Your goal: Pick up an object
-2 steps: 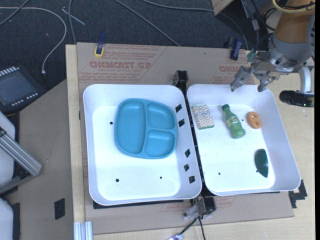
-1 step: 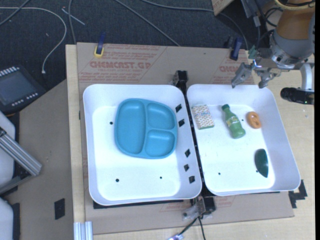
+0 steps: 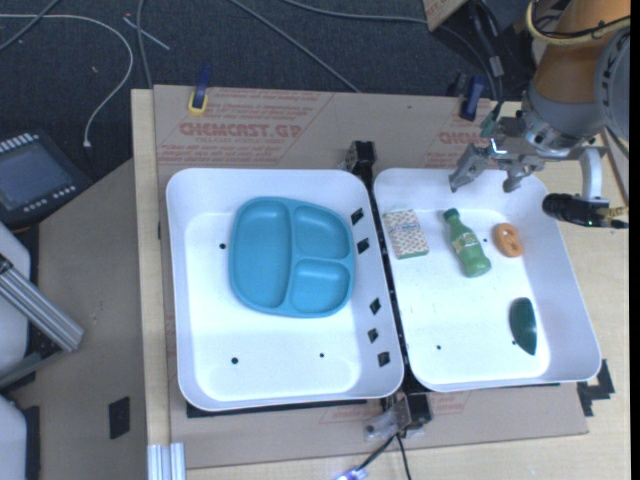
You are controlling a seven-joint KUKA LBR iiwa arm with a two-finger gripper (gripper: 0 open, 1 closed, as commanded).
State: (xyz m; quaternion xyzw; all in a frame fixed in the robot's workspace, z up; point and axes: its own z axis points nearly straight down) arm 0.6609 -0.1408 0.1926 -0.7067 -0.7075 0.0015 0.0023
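My gripper (image 3: 488,176) hovers over the far rim of the right bin (image 3: 570,368), fingers spread open and nothing between them. In that bin, just in front of the gripper, a green bottle (image 3: 466,243) lies on its side. A small orange ring-shaped piece (image 3: 508,240) sits to the bottle's right. A pale patterned box (image 3: 405,233) lies to its left, near the bin's left wall. A dark teal oval object (image 3: 523,325) rests near the front right corner.
The left bin (image 3: 200,368) holds a blue divided plate (image 3: 292,256). Black clips (image 3: 375,308) line the seam between the two bins. Both bins stand on a cardboard sheet (image 3: 270,118), with cables on the floor behind.
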